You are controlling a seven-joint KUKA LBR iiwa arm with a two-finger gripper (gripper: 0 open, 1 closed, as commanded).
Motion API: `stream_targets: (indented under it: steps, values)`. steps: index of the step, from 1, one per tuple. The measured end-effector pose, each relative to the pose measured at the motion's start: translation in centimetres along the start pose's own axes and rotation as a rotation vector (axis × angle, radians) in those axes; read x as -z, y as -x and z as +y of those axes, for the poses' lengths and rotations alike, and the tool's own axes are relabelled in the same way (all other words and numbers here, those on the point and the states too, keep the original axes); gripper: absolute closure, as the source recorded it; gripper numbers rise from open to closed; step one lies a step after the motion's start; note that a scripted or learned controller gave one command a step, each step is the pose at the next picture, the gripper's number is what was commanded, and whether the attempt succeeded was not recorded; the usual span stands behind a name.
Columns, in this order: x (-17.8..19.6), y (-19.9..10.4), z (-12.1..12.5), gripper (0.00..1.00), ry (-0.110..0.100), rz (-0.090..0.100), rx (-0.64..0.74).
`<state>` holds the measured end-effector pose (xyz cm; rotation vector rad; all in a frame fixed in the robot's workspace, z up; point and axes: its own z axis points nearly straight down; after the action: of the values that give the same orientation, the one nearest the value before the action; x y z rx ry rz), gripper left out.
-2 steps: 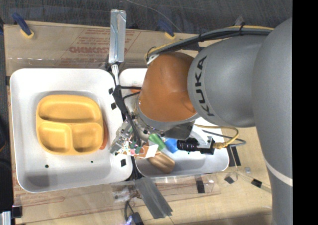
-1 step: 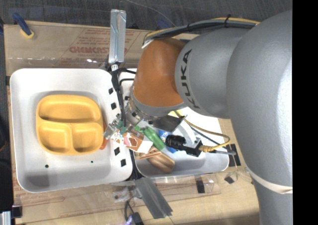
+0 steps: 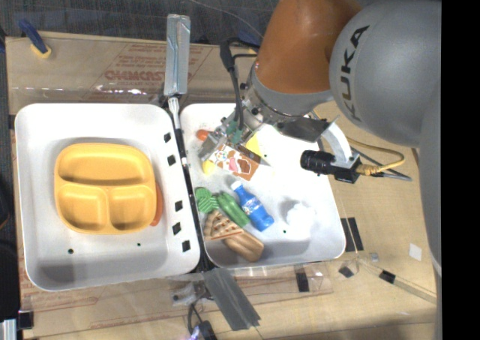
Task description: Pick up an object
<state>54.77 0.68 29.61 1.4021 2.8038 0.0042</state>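
**Arm low over the right bin**

I see the gripper down among the right bin's far-end toys, touching a printed card. I cannot tell its state. 1 yellow tray sits left.

The gripper hangs over the right bin, near toys. A yellow tray sits in the left bin.

Your arm is reaching in from the right, its orange band bending downward, and your gripper is hanging low, pointing left.
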Motion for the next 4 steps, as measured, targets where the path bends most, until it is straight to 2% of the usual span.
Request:
stream_targets:
  steps: [1, 2, 3, 4]
  values:
    - [-4.1, -2.0, -5.1, 1.00, -0.007, 0.008, 0.265]
    - [-4.1, -2.0, -5.0, 0.00, -0.007, 0.007, 0.265]
    - [-10.5, 4.0, -12.0, 0.00, -0.008, 0.007, 0.066]
    - [-18.0, 5.7, -11.0, 0.00, 0.011, -0.013, -0.111]
